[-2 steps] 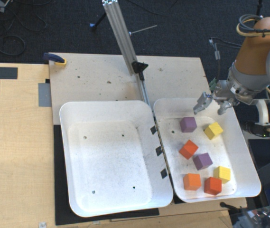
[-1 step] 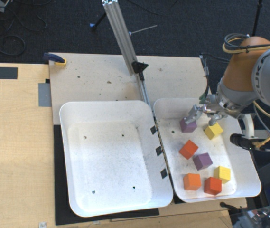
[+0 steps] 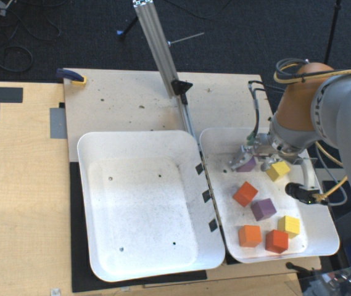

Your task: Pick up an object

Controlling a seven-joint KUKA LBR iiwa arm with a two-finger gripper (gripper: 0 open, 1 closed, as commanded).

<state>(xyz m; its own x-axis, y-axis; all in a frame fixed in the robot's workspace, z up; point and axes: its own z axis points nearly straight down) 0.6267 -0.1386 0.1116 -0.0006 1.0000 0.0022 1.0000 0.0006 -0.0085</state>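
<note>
Pale bench [image 3: 126, 100], two white bins [image 3: 95, 159]

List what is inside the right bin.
The right bin holds loose blocks: two orange, one red, two yellow, one purple. Another purple block lies by the gripper. The arm covers the bin's far right corner.

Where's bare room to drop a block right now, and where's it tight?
Free: the left bin, whole floor bare. Crowded: the right bin, with the gripper at a purple block up top and cubes across the middle and near end.
</note>
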